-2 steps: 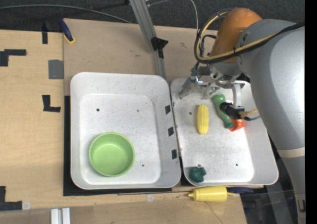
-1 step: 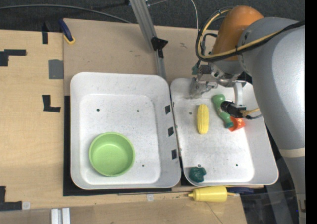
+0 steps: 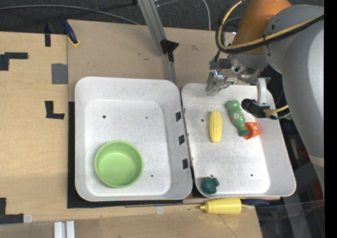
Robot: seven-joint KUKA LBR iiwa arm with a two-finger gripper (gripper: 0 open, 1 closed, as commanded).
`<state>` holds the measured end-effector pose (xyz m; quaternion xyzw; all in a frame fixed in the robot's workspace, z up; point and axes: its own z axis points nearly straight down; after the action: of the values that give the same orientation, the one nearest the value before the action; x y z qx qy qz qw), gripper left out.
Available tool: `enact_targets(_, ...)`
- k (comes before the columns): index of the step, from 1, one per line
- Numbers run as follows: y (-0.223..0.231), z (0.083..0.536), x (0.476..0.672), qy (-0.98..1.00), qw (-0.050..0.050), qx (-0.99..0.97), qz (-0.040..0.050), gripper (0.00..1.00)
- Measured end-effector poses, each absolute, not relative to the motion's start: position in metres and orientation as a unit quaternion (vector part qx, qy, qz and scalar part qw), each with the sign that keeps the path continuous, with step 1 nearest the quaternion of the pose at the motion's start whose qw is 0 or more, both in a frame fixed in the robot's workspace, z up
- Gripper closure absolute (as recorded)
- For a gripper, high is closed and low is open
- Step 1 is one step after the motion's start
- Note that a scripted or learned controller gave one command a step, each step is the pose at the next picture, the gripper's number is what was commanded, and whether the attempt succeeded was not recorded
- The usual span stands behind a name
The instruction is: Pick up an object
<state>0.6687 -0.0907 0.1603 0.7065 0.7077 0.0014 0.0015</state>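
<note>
The gripper (image 3: 215,85) hovers at the far edge of the right white bin (image 3: 263,176); its state cannot be told. The yellow plastic corn cob (image 3: 215,126) lies nearby, so a centred descent across its narrow width suits best.

Two white bins (image 3: 176,90), wooden bench (image 3: 31,126), metal pole (image 3: 150,8)

The gripper (image 3: 215,85) is hanging over the far edge of the right bin (image 3: 274,176), carrying nothing. In that bin a corn cob (image 3: 215,126) is lying beside a green bottle (image 3: 237,116) with an orange cap. A green bowl (image 3: 119,164) is sitting in the left bin (image 3: 89,88). A yellow bottle (image 3: 224,206) is lying on the counter (image 3: 110,47).
</note>
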Motion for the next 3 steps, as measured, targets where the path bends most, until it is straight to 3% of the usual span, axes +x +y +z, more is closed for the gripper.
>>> enact_targets(1, -0.09, 0.204, 0.67, 0.708, 0.002, 0.707, 0.0012, 1.0)
enact_targets(3, -0.009, 0.218, 0.632, 0.709, -0.002, 0.705, -0.0003, 1.0)
